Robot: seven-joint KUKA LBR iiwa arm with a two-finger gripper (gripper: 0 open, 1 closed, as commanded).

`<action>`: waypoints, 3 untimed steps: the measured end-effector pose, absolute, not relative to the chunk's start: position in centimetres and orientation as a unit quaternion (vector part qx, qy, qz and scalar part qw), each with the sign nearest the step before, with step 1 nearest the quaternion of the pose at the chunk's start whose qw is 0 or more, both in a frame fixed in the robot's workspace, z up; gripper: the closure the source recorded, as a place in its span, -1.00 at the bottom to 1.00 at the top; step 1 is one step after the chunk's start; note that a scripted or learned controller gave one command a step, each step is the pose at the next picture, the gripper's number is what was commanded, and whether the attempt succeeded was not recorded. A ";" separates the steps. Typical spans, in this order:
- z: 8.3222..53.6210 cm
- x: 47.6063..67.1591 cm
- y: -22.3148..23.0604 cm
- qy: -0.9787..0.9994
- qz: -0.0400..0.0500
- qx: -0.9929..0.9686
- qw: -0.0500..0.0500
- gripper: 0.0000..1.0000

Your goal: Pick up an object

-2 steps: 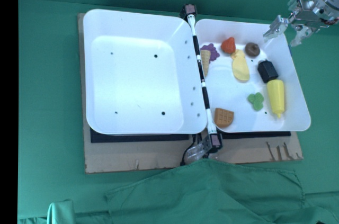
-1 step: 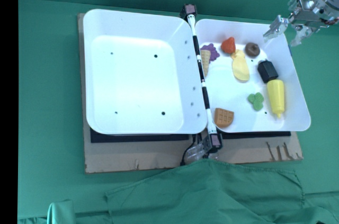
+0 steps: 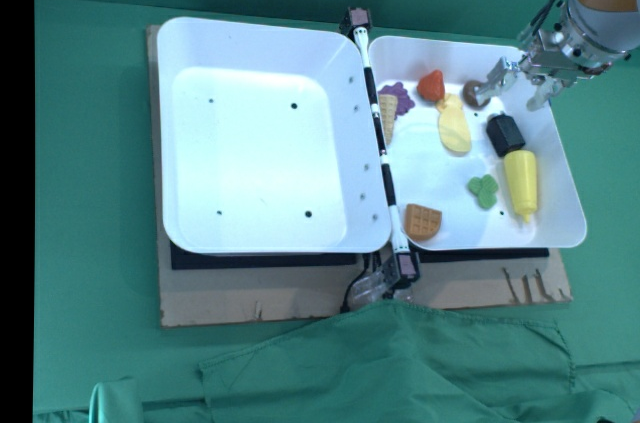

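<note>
Green-draped surface (image 3: 90, 161) carries two bins as the claw (image 3: 522, 79), spread and grasping nothing, hovers over the right bin's (image 3: 565, 211) far toys, apparently approaching; next, descend and close.

The gripper (image 3: 522, 83) hung over the right bin's (image 3: 560, 211) far right corner. Left of it lay a strawberry (image 3: 431, 86) and cone (image 3: 388, 114); nearer the camera lay a bottle (image 3: 520, 181), a waffle (image 3: 423, 221) leftmost.
</note>
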State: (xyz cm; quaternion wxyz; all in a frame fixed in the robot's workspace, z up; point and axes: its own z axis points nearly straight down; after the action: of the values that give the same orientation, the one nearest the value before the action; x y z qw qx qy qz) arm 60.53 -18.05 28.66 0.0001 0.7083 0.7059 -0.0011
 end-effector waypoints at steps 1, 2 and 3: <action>24.5 60.1 -18.4 0.706 -0.001 0.708 0.001 -1.00; 20.8 61.1 -18.5 0.706 0.000 0.709 0.009 -1.00; 21.2 61.2 -18.5 0.706 0.004 0.708 0.012 -1.00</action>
State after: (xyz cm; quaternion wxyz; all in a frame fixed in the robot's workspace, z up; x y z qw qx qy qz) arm 61.23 -18.49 21.16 0.0119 0.7082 0.7059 0.0041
